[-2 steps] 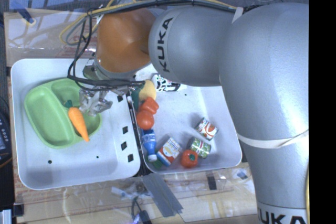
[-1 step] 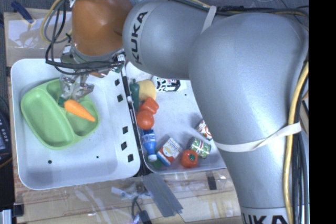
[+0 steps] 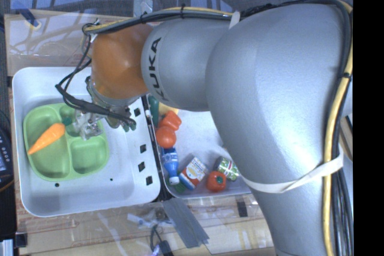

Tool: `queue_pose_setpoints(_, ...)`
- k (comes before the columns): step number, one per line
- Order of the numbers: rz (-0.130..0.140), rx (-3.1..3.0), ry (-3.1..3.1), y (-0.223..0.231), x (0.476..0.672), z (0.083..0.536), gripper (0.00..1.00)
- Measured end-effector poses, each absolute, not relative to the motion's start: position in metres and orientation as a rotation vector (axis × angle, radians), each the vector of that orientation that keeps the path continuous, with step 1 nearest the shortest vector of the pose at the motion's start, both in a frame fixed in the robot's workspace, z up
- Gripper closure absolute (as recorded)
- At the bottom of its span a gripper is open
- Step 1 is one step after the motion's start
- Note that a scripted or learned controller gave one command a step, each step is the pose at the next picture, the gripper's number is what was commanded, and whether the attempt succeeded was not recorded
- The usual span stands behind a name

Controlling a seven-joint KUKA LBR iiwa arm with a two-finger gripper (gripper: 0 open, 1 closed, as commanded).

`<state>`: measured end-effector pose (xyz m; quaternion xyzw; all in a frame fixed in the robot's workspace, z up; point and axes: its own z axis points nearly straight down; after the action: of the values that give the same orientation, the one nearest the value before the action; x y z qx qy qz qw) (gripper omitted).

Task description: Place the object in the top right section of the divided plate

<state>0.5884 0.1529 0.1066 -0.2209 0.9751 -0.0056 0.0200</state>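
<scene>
A green divided plate (image 3: 90, 156) lies in the left white bin (image 3: 84, 195). An orange carrot (image 3: 47, 137) rests across the plate's large left section, tip pointing toward the near left. My gripper (image 3: 89, 126) hangs over the plate's upper right section, just right of the carrot's thick end. The orange band of the arm (image 3: 117, 66) covers the wrist above it. Nothing shows between the metal fingers, which are partly hidden by cables and the wrist.
The right bin (image 3: 198, 183) holds an orange and red vegetable (image 3: 168, 129), a blue bottle (image 3: 170, 163), a small carton (image 3: 193, 172), a tomato (image 3: 216, 181) and a green can (image 3: 228, 168). The large grey arm (image 3: 264, 99) covers most of that bin.
</scene>
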Motion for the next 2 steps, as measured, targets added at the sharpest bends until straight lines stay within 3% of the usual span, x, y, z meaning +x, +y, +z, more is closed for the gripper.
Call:
queue_pose_setpoints(1,-0.017,-0.693,3.025,0.154,0.589,0.114,1.00)
queue_pose_setpoints(2,0.001,-1.155,2.922,0.127,0.629,0.117,1.00)
